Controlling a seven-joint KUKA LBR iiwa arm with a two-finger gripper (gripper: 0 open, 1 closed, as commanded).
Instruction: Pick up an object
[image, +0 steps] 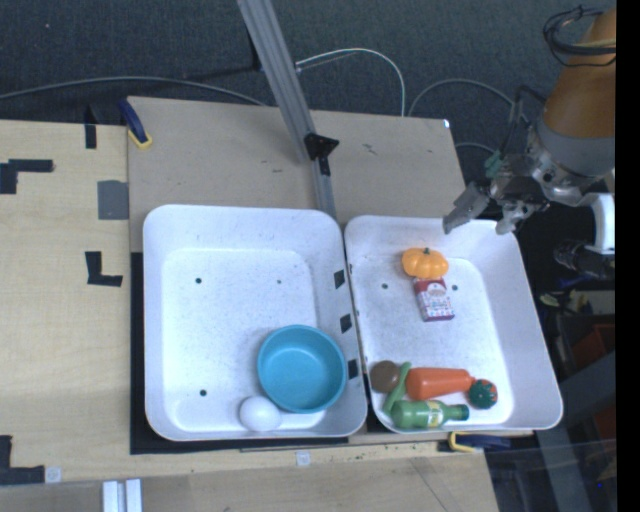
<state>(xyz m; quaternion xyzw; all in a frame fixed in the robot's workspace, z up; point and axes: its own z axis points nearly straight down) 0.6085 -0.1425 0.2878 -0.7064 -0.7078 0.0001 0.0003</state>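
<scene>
My gripper (478, 221) hangs over the far right corner of the right bin (520, 300), its two fingers spread open with nothing between them. A small orange pumpkin (425, 263) lies in the bin just left of and nearer than the gripper, with a red and white packet (434, 300) below it. Along the bin's near edge lie an orange carrot (440, 381), a green bottle (428, 412), a brown round piece (383, 376) and a small red and green piece (483, 393).
The left bin (180, 300) holds a blue bowl (300, 367) and a white ball (259, 412) at its near side. A grey metal post (290, 90) slants down to the bins' shared far edge. Cables lie behind the bench.
</scene>
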